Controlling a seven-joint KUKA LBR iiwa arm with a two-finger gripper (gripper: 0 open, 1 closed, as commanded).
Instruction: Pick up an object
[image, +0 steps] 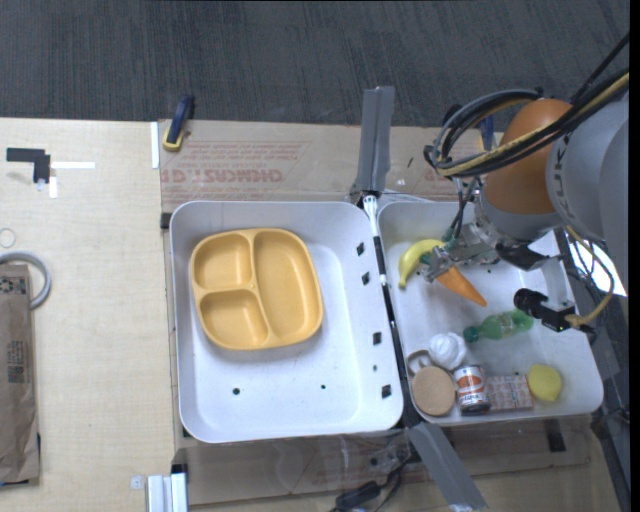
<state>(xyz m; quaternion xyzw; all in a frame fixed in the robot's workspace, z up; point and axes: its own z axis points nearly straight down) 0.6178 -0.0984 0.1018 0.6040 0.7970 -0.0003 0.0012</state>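
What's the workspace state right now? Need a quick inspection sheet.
Surface: two white bins, left bin and right bin, on a wooden bench.
Job's things: banana, orange carrot, green bottle, can, yellow lemon, round brown disc, all in right bin.
Clutter: yellow divided plate in left bin.
Claw: claw low over banana and carrot; grip unclear.
Cables: black hoses looped above the wrist.
Surroundings: cardboard sheet, brown bag.
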